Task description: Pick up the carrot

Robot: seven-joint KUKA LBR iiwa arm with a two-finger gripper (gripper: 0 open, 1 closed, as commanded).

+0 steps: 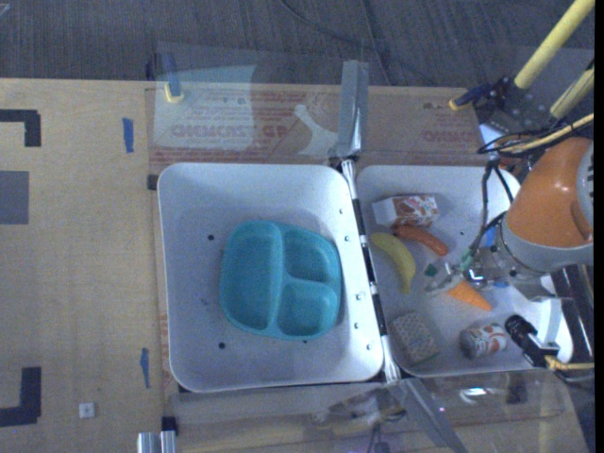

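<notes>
I am reaching into the frame from the right, and my gripper (464,274) is hanging over the right bin (453,182), in the right middle of the picture. Whether it is released or clenched cannot be determined from this view, because the tip is small and blurred. The carrot (469,296) is lying on the bin floor directly below and just right of the gripper, so close that contact cannot be confirmed or ruled out. It is pointing toward the lower right.

The right bin is also holding other items. A banana (396,258) is lying left of the gripper, near the divider between the two bins. A red-orange item (422,239) is resting above the banana's right side, and a white packet (408,209) is sitting above that, near the bin's upper edge. A mesh sponge (414,337) is lying at the lower left of this bin, and a small can (482,339) is lying on its side to the right of it, below the carrot.

The left bin (189,206) is holding a teal divided tray (280,278) at its centre. Both bins are resting on a wooden surface (75,253).
</notes>
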